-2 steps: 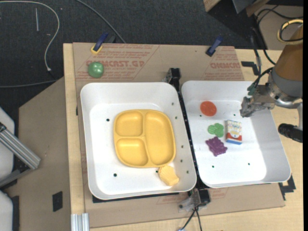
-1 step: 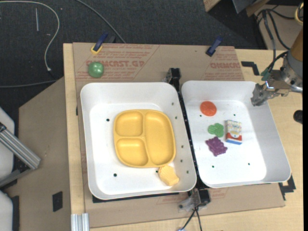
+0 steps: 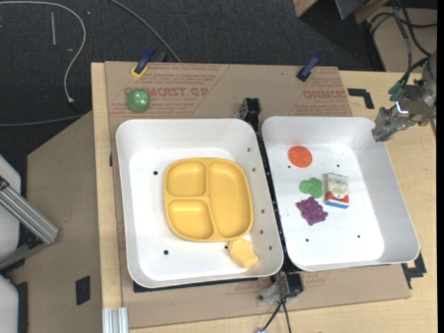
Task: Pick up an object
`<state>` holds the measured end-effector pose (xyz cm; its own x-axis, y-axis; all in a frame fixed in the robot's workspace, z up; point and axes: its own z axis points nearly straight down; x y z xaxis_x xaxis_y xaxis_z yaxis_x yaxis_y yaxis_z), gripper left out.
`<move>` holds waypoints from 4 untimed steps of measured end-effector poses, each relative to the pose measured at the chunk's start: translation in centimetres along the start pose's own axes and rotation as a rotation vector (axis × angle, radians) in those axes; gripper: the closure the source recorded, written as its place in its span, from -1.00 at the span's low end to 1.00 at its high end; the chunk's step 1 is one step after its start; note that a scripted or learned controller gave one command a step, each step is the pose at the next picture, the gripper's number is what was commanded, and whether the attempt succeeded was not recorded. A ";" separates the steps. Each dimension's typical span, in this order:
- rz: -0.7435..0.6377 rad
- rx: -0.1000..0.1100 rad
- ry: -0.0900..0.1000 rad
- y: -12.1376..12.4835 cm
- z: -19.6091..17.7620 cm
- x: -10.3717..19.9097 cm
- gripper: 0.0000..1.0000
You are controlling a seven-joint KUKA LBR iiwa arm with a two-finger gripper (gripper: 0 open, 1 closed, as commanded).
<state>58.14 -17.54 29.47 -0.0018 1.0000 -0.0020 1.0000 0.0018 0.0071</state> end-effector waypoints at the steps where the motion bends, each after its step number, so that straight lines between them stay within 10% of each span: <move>1: -0.004 0.010 0.006 0.1 2.1 5.6 1.00; 4: -0.004 0.012 0.005 0.0 4.7 21.4 1.00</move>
<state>58.15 3.90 24.75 -0.0057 1.0000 0.0029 1.0000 0.0058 -0.0048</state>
